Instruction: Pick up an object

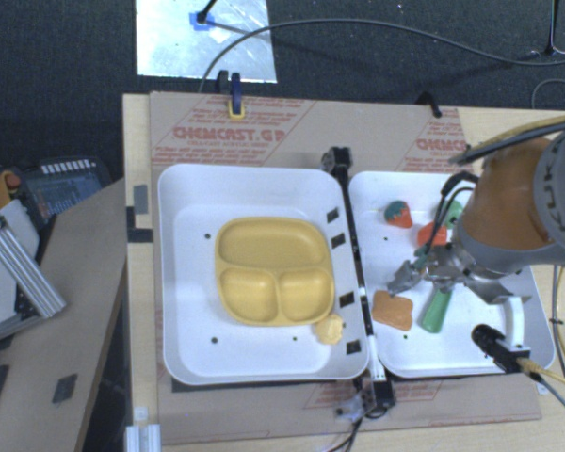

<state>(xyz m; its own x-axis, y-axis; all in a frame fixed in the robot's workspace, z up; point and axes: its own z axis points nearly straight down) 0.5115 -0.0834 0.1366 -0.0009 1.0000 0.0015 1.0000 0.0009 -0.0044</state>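
- Camera view: tool (407,277) hung low over the right bin (537,347), fingers' spread impossible to tell.
- Lay just below tool: orange-brown piece (393,310), beside green stick (435,311).
- Sat left of right bin: yellow tray (273,269).

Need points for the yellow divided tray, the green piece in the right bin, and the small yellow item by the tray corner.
yellow divided tray (268,243), camera view, on its large top compartment.
green piece (434,313), camera view, on its lower half.
small yellow item (329,329), camera view, on its middle, at the tray's lower right corner.
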